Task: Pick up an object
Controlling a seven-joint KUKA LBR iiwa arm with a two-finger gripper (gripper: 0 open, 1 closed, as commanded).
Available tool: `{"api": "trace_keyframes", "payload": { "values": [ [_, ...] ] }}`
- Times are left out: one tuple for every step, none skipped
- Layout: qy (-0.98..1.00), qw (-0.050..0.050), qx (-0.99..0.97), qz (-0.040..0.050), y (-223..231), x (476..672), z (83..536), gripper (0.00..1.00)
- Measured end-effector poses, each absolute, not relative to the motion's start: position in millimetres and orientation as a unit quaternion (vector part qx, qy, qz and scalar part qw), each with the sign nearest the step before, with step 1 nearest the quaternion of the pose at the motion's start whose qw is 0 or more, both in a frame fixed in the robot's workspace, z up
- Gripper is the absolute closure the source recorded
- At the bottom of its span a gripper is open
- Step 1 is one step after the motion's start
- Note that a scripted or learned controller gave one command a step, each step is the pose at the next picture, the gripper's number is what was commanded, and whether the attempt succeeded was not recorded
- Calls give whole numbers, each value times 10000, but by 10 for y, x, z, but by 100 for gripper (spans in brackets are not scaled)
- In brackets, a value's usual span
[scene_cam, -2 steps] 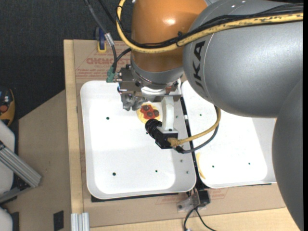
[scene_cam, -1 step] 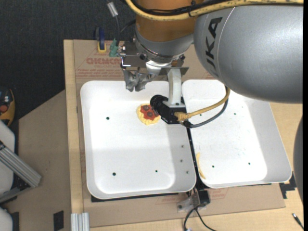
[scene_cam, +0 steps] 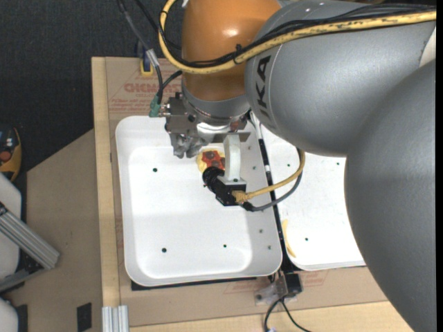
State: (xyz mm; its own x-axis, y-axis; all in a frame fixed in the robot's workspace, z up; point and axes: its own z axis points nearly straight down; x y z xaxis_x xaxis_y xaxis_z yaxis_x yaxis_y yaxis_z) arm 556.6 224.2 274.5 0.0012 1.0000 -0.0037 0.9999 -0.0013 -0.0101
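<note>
A small yellow and red object [scene_cam: 211, 160] lies in the upper middle of the left white bin [scene_cam: 149, 254]. My gripper [scene_cam: 205, 151] hangs straight over it from the orange wrist band, with grey and white gripper parts close on either side of the object. The big grey arm hides most of the gripper from above. Whether the object rests on the bin floor or is lifted off it cannot be made out.
The right white bin [scene_cam: 318, 241] lies beside the left one, mostly covered by the arm. A black connector with a yellow cable [scene_cam: 266, 191] dangles below the gripper over the left bin. Cardboard [scene_cam: 107, 185] borders the bins.
</note>
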Motion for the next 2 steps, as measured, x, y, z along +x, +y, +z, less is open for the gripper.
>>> {"api": "trace_keyframes", "payload": {
  "values": [
    [-7069, -14, -7073, -29, 2173, 5675, 3342, 100],
    [-7068, 22, -7074, 44, 2246, 5765, 2559, 100]
  ]
}}
